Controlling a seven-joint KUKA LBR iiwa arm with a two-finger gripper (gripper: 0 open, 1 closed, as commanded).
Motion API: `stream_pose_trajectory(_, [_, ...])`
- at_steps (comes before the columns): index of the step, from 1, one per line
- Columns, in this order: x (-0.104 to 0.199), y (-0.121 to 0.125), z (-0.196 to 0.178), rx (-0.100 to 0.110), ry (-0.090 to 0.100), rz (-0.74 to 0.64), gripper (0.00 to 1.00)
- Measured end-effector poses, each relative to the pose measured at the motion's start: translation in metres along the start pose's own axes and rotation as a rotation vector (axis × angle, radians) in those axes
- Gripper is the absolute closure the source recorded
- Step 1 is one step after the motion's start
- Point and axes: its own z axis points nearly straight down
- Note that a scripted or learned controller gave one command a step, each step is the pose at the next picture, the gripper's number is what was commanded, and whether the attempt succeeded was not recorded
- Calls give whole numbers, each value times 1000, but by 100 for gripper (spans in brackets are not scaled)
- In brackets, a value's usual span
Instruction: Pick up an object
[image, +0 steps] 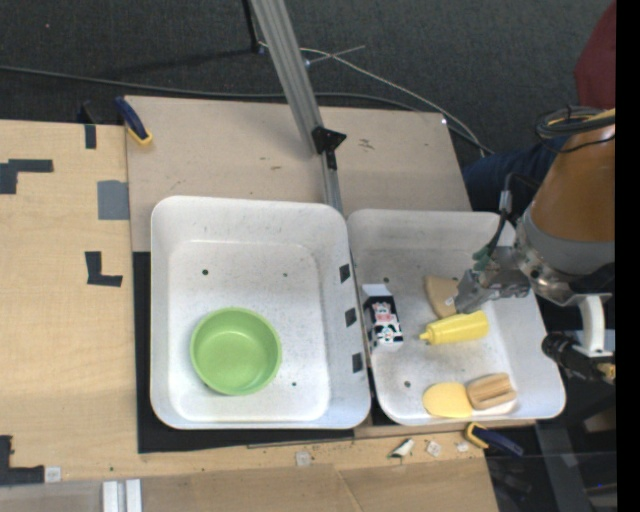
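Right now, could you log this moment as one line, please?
gripper over right bin | above yellow bottle | green bowl in left bin

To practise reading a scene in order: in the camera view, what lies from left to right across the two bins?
Green bowl → small black-and-white carton → yellow bottle → gripper.
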Motion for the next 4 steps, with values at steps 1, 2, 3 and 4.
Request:
stream_pose_trajectory(1, [0,0,0,0,0,0,0])
stream_pose_trajectory(2, [-6,-10,54,7,-1,2,0])
stream_pose_trajectory(3, [-1,-11,101,9,1,1,0])
stream_pose_trajectory(4, [-2,-11,143,1,1,2,0])
